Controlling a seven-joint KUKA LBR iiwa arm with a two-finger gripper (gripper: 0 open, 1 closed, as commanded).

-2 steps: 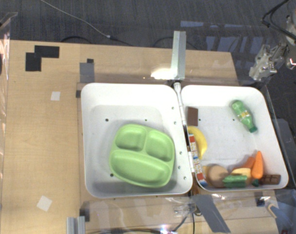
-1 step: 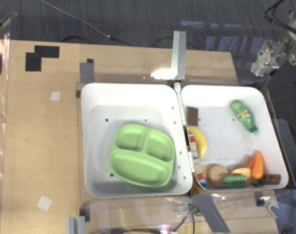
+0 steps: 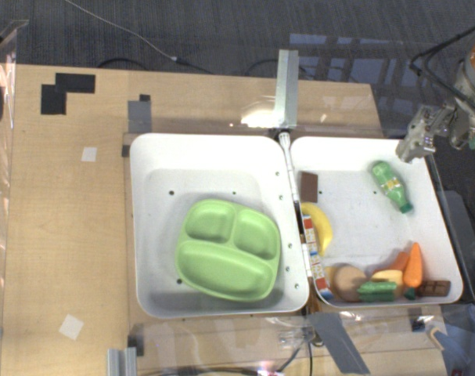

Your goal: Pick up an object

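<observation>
Overhead slanted view of a pale wooden bench [image 3: 57, 233] carrying 2 shallow white bins side by side. My gripper [image 3: 419, 137] sits at the upper right, just above the top right corner of the right bin [image 3: 354, 171]; it carries nothing that I can see, and its tip is too small and blurred for more than that.

The left bin [image 3: 155, 171] holds 1 item: a light green divided plate [image 3: 229, 248] with 3 compartments, lying flat near the bin's middle and front.

The right bin holds the loose objects I could pick from. A green bottle [image 3: 390, 184] lies tilted near the top right, the nearest item to my gripper but apart from it. A brown block [image 3: 308, 186] stands close to the left wall, and a yellow banana [image 3: 320, 225] lies just below it. Along the front edge is a cluster: a round tan item [image 3: 347, 280], a green piece [image 3: 376, 290], a pale yellow piece [image 3: 387, 276], an orange carrot [image 3: 412, 265] leaning upright, and a dark brown bar [image 3: 434, 288] at the right corner.

A grey metal post [image 3: 287, 88] rises behind the seam between the 2 bins.
</observation>
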